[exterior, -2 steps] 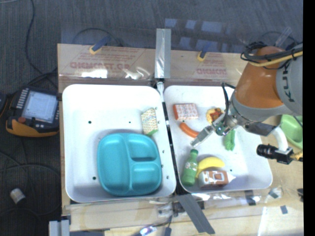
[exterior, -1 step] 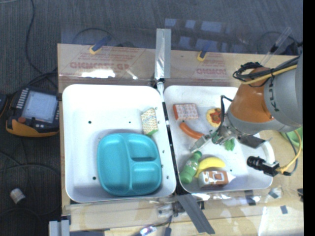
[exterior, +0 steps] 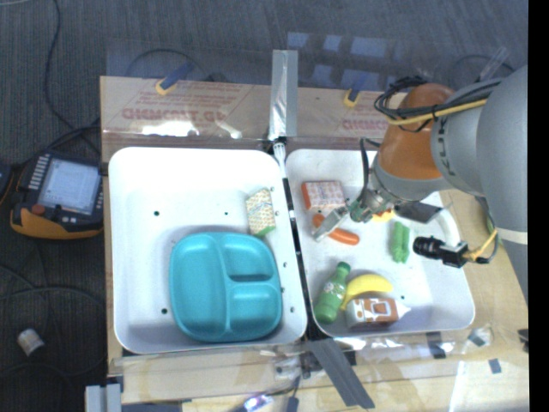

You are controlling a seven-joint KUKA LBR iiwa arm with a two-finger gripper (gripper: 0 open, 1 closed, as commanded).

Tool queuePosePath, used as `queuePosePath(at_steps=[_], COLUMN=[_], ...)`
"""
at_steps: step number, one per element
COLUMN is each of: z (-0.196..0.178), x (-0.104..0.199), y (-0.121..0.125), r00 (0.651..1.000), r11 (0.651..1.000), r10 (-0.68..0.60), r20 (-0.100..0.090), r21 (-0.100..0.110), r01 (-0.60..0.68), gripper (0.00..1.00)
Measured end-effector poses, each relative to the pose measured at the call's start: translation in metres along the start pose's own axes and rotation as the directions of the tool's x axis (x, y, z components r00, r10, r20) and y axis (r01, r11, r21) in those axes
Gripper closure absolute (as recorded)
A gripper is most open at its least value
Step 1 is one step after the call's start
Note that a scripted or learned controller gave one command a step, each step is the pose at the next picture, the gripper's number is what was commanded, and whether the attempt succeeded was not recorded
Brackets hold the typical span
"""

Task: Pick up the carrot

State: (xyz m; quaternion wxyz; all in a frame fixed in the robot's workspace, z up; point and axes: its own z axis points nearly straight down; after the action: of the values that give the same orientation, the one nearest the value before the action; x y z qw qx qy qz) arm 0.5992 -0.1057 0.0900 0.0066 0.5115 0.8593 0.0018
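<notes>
The carrot (exterior: pixel 345 237) is a small orange piece lying in the upper left part of the right bin (exterior: pixel 446 303). My gripper (exterior: pixel 336 221) reaches in from the right, low over the bin floor, with its tip just above and left of the carrot, touching or nearly touching it. The view does not show the carrot lifted off the floor. The grey arm with its orange band (exterior: pixel 412 148) rises behind the gripper and hides part of the bin's back.
The right bin also holds a pink box (exterior: pixel 322 195), a green vegetable (exterior: pixel 399 240), a green bottle (exterior: pixel 332 292), a banana (exterior: pixel 371 283) and a brown carton (exterior: pixel 374 312). In the left bin (exterior: pixel 146 187) lie a teal divided plate (exterior: pixel 226 285) and a snack packet (exterior: pixel 260 210).
</notes>
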Motion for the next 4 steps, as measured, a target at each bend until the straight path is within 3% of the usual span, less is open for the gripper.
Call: queuePosePath(at_steps=[1,2,3,4], z=[-0.012,-0.012,0.001,-0.047], x=[0.0,0.0,-0.083,-0.134], y=[0.001,0.001,-0.037,0.003], r00=[1.0,1.0,0.997,0.996], r11=[1.0,1.0,0.997,0.996], r10=[0.001,0.001,0.083,-0.092], r20=[-0.001,-0.001,0.0,-0.006], r21=[-0.004,-0.004,0.002,0.01], r01=[-0.001,-0.001,-0.083,0.092], gripper=[1.0,0.0,0.0,0.0])
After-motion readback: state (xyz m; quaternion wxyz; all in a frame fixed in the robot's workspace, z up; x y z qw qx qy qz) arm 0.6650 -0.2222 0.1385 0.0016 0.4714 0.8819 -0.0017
